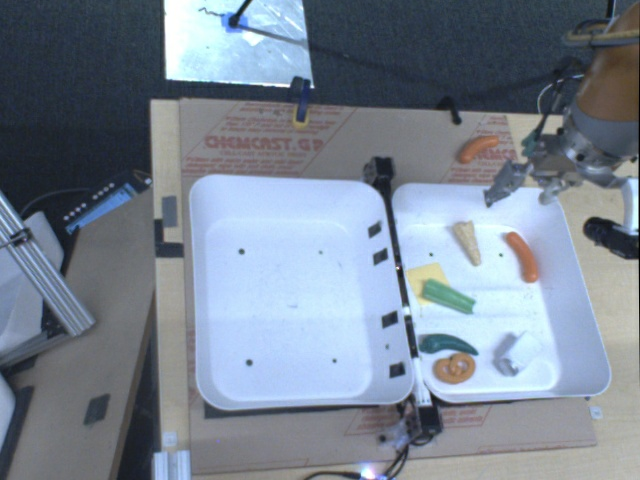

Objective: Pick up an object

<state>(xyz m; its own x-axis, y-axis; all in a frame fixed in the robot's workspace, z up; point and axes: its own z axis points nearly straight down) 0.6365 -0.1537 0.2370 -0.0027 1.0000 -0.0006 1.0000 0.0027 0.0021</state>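
My gripper (522,190) hangs over the far edge of the right bin (585,338), its two fingers (497,190) spread open with nothing between them. Below it in that bin lie a tan cone (466,241), an orange sausage (522,256), a yellow cheese slice (422,273), a green bar (448,297), a dark green pepper (447,344), an orange pretzel (454,369) and a grey-white piece (514,353). The sausage and the cone lie closest to the gripper.
The left bin (290,183) sits beside the right one, with a black hinge strip (397,288) between them. A second orange sausage (479,148) rests outside the bins on the cardboard, just left of the gripper. A yellow-and-blue clamp (300,103) sits at the cardboard's far edge.
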